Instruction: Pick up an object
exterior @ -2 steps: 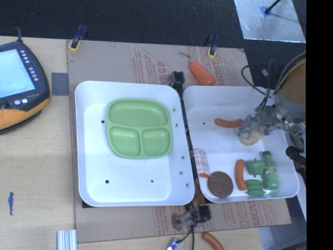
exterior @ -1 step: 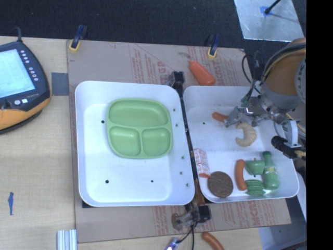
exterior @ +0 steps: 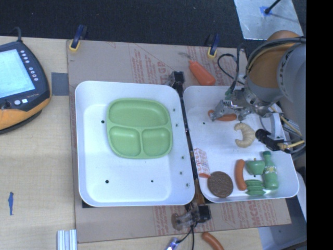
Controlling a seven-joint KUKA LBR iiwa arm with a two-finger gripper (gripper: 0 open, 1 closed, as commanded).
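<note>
Two white bins [exterior: 83,139] are seen side by side on the bench; in the right bin's far part a small orange sausage [exterior: 227,117] lies lengthwise left-right, directly beneath the lowered end effector [exterior: 229,107], whose state cannot be told, the arm reaching from the right

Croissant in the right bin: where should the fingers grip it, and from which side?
Probably across the thick middle of the croissant, coming straight down from above. It lies flat in the right bin, curved, with bare floor on either side; its tapered ends give less to hold.
</note>
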